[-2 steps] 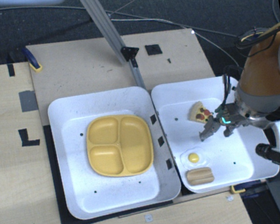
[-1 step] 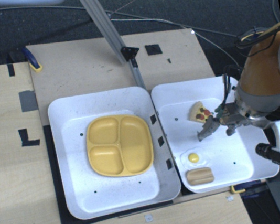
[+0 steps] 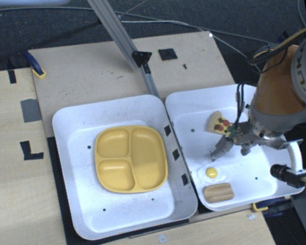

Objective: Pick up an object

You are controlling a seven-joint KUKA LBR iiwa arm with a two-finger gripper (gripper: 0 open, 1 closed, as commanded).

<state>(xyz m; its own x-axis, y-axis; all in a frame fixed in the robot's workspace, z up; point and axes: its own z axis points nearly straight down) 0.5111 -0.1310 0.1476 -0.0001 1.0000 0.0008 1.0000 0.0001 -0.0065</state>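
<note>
On the bench: two shallow white bins sit side by side, the left bin (image 3: 78, 160) and the right bin (image 3: 182, 108) touching along their inner rims.
Left bin: a yellow divided plate (image 3: 130, 158) lies flat near the middle, three compartments showing, nothing in them.
Right bin, upper middle: a pizza slice (image 3: 217, 121) lies on the floor, tan crust with red spots on top.
Right bin, lower left: a fried egg (image 3: 211, 172), white with a yellow yolk, and just below it a tan bread piece (image 3: 218, 193), close together; whether they touch is hard to say.
Arm: the grey arm (image 3: 287, 90) with its orange band comes in from the right and leans over the right bin's right half.
Gripper: the gripper (image 3: 219, 151) is down low in the right bin, pointing left, between the pizza slice above and the fried egg below.
Fingers: one dark finger (image 3: 222, 148) stretches out to the left; whether the pair is spread or closed, I cannot tell.
Grasp: nothing is seen between the fingers.
Bench edge: a blue and yellow clip (image 3: 35, 65) rests at the far left corner of the board.
</note>
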